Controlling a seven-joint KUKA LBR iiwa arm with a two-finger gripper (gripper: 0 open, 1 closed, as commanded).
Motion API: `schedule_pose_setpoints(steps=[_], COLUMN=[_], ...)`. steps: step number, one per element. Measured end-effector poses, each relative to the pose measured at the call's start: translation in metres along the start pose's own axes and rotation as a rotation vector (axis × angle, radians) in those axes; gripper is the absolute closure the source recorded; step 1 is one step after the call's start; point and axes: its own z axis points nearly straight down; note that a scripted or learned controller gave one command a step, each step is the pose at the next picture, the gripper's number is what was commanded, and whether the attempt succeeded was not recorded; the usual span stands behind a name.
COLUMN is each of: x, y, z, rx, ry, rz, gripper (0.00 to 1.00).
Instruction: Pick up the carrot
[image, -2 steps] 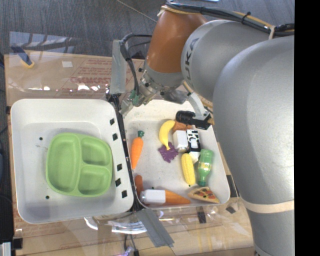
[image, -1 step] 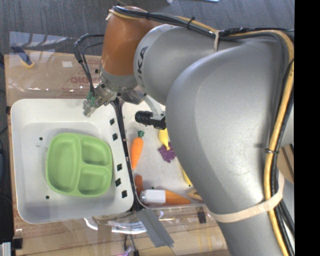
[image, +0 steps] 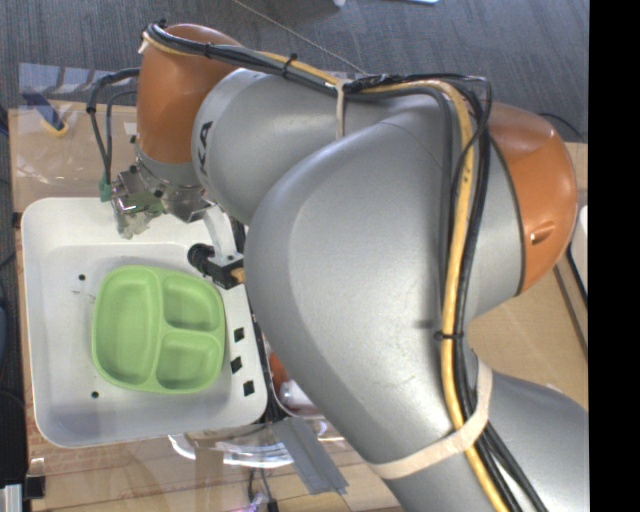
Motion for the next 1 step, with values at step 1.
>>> schedule_pose_setpoints(steps=[1], x=[0.0252], y=[0.0088], z=[-0.0469], rx=[-0.003], ry=[-0.001], rz=[-0.230], gripper=[1.00])
